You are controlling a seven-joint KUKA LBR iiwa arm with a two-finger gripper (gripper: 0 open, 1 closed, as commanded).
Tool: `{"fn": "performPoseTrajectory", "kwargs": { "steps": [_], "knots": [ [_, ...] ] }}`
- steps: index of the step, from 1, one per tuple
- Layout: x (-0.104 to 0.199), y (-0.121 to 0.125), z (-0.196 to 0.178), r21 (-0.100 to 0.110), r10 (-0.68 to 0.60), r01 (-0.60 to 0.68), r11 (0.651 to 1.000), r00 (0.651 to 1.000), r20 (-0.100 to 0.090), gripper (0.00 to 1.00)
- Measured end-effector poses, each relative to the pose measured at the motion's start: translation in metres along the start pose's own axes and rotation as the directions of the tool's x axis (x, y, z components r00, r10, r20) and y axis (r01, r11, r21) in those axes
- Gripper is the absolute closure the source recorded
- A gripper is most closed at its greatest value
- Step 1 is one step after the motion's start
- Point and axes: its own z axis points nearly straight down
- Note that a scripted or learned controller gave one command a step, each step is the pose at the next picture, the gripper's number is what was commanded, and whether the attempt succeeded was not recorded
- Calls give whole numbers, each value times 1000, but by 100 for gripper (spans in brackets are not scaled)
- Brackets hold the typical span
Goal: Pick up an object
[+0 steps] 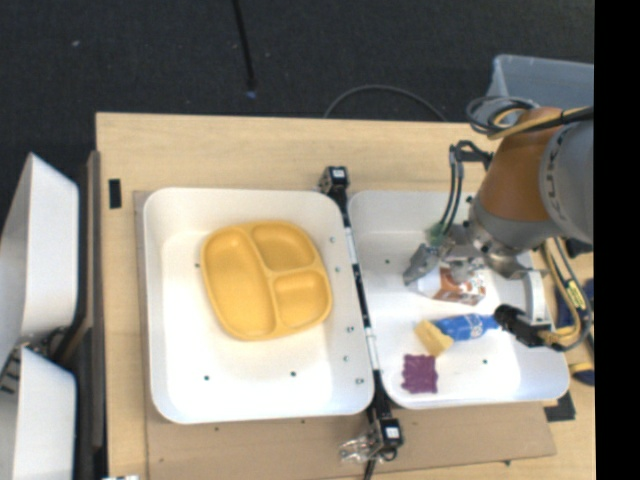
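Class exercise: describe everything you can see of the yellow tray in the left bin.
The yellow tray is a rounded, divided plate that looks like smooth plastic, with one long compartment and two smaller ones. It lies flat, face up and turned at a slant, on the floor of the left bin, towards its upper middle. Nothing rests in it or touches it.

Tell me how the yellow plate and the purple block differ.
The yellow plate is far larger than the purple block. The plate lies in the left bin, alone; the block lies in the right bin, near a blue and yellow object. The plate is split into three compartments, while the block is one small rough-edged piece. The plate is farther from the gripper than the block. Both rest flat on a white bin floor.
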Motion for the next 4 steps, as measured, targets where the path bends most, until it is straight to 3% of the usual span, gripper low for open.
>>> {"fn": "performPoseTrajectory", "kwargs": {
  "steps": [1, 2, 3, 4],
  "knots": [
    [-3, 6, 7, -18, 3, -3, 1000, 1000, 3, 0],
    [-6, 8, -4, -28, 9, -9, 1000, 1000, 7, 100],
    [-6, 15, -54, -3, -4, 4, 1000, 1000, -2, 100],
    [-7, 17, -120, -7, -4, 4, 1000, 1000, -1, 100]
  ]
}}
